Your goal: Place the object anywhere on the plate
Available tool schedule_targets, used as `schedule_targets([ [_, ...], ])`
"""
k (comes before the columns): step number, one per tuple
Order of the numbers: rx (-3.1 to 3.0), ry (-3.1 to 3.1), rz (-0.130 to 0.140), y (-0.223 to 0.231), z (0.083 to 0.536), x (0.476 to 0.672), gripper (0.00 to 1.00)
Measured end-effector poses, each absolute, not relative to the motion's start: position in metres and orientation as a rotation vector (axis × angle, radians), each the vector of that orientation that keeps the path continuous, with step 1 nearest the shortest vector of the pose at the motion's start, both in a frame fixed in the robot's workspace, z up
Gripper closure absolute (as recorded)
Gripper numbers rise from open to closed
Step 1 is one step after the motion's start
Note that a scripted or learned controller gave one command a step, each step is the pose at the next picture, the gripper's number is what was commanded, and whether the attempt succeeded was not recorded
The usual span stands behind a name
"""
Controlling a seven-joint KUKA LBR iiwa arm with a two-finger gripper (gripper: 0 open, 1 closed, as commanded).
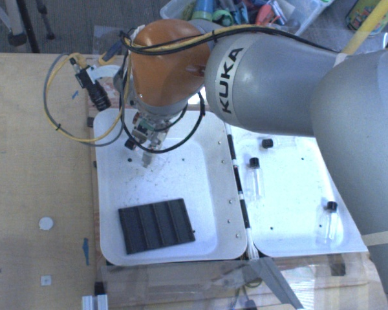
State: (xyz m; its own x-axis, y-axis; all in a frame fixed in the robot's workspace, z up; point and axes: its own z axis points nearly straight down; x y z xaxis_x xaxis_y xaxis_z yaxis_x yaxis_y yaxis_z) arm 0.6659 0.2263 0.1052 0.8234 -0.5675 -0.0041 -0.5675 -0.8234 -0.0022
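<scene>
Grey with an orange band, reaching in from the right: arm, with its gripper hanging over the far half of the left bin. Cannot tell whether spread or pressed together at this angle. Nearer the camera than the gripper, well apart from it, lying flat on the same bin's floor: dark ribbed slab. Off to the gripper's right, in the right bin: one clear vial close by, a second vial farther off.
</scene>
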Motion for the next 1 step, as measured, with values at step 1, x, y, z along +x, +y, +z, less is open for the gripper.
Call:
schedule_targets([
  [1,-3.101,0.467,0.003,0.2266,0.1,0.6658,1.0],
])
